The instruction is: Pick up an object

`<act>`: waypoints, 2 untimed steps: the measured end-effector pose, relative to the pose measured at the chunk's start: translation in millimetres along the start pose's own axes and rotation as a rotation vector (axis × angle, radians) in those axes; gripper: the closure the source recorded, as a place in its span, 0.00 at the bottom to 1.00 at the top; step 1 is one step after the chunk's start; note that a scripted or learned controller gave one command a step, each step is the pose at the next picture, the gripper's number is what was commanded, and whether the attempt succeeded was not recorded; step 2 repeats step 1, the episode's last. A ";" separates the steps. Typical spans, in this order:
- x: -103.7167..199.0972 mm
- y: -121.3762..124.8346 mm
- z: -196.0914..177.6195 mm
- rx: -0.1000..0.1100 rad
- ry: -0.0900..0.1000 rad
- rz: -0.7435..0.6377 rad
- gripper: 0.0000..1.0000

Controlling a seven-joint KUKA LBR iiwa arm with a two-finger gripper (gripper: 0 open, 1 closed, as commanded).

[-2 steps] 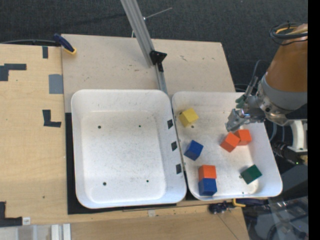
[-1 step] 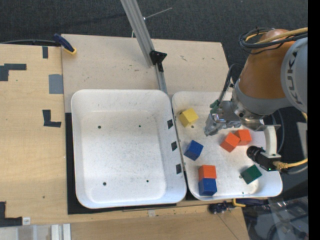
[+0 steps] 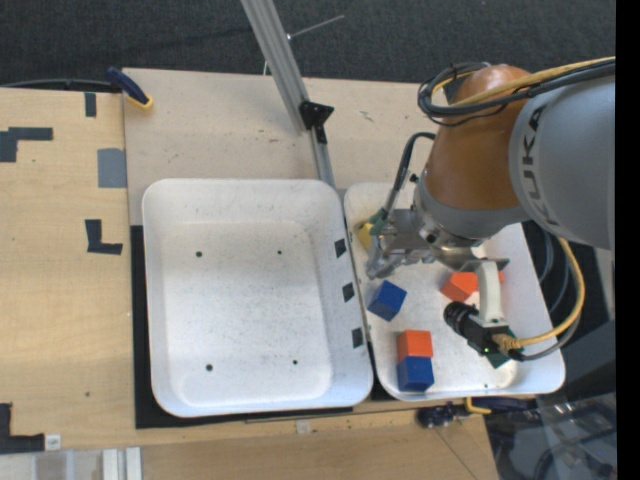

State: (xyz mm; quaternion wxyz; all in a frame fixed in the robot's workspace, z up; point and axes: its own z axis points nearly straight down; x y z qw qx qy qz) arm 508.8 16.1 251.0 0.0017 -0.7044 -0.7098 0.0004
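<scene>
Gripper (image 3: 383, 259) low in right bin (image 3: 535, 373), near its left wall, just above blue cube (image 3: 387, 300); nothing seen betw. fingers, but open vs. closed can't be told.

Detail, largest to smallest: arm (image 3: 500, 158) w/ orange band covers upper half of right bin, hiding whatever lies beneath, so a descent may hit something unseen. Left bin (image 3: 240, 198) bare of objects. Orange-on-blue block (image 3: 414, 360) sits near front edge, apart from gripper. Blue cube lies tilted, corner-on, close to the wall betw. bins; likely target. Risks, as judged: fingers meet cube's corners, not faces, and it twists or squirts out; one finger jams on the wall; cube pushed against rim instead of grasped. Orange piece (image 3: 461, 286) beside white part of tool could be nudged.
</scene>
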 end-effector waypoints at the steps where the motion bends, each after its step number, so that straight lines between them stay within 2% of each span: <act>1: 63.2 -0.6 1.9 0.000 0.000 -0.001 1.00; 2: 63.2 -0.6 1.9 0.000 0.000 -0.001 1.00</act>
